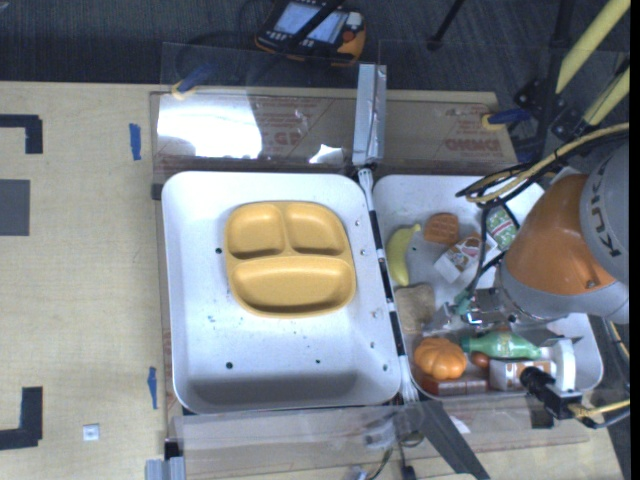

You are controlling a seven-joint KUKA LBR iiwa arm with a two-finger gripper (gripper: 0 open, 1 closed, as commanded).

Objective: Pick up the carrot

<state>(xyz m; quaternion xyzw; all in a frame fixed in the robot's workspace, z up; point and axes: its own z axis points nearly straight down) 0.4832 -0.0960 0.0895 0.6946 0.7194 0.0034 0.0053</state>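
In the right bin (590,368), a small orange ridged piece (441,229) near the far wall looks like the carrot. It lies free, beside a yellow banana (400,254). A rounder orange vegetable (441,359) sits at the bin's near left corner. My gripper (474,310) hangs below the orange wrist band (560,253), low over the middle of this bin. It is between the two orange things and touches neither that I can see. Its tips are dark and lost against the clutter.
The left bin (190,298) holds a yellow divided plate (290,257). Around the gripper lie a small carton (458,259), a green-and-white packet (501,227), a green bottle (512,347) and a brown bottle (515,374). Cables hang along the arm on the right.
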